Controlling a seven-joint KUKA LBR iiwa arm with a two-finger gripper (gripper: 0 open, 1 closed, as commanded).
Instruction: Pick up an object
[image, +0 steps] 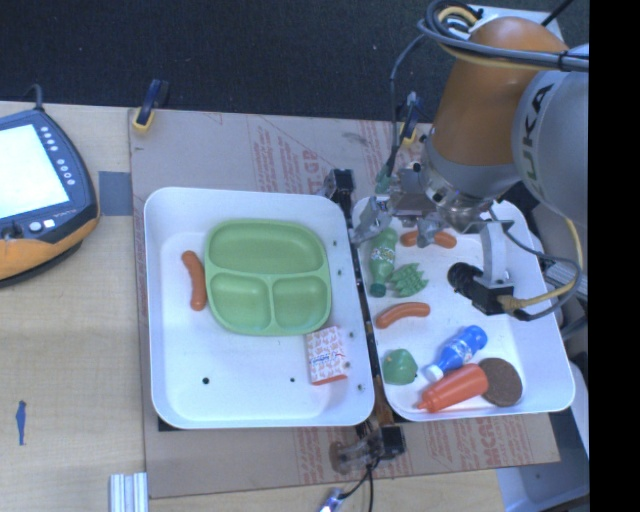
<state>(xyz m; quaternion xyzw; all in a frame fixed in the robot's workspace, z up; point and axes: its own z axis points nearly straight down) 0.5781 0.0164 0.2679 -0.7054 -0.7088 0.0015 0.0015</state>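
My gripper (405, 222) hangs over the far left part of the right bin (545, 345), under the orange wrist band. Just below it lie a clear green bottle (383, 256), a green leafy toy (408, 280) and a small orange-red piece (428, 240). I see nothing held in it. Further toward the front of this bin are a hot dog (402, 314), a green cup (399, 366), a blue bottle (458, 350), an orange carrot (455, 388) and a brown cookie (502, 381).
The left bin (165, 350) holds a green divided plate (268, 277), a sausage (195, 280) and a small red-and-white packet (326, 355). A tablet controller (35, 190) rests on the bench at far left. A black cable part (480, 285) hangs over the right bin.
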